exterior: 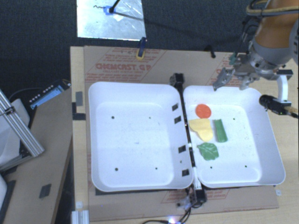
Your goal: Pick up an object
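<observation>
Two-finger gripper [232,80], fingers spread wide and empty, poised over the right white plastic bin's [268,139] far rim, presumably staging above the round orange disc [202,110].

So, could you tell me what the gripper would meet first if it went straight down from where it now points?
Probably the far rim of the right bin, below the gripper; depth is unclear.
</observation>
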`<state>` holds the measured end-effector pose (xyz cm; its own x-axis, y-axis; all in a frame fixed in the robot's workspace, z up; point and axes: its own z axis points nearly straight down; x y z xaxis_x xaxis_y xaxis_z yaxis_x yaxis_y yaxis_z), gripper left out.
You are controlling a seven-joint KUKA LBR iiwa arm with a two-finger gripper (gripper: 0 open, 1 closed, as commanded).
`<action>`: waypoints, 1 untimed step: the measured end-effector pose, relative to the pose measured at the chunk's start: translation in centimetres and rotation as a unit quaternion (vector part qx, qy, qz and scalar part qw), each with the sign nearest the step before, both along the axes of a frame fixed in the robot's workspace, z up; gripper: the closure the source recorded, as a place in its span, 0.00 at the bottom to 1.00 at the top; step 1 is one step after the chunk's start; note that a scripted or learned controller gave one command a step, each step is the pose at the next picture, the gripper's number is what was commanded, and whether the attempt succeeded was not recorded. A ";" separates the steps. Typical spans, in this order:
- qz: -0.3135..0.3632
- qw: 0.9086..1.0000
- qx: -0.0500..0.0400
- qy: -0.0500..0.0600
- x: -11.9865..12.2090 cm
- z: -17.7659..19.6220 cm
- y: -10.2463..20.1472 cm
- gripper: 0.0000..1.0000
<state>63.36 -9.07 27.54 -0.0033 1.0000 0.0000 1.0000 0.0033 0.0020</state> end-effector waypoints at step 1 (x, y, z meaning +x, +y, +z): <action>-0.001 1.000 0.001 0.004 -2.2 -8.1 1.1 0.00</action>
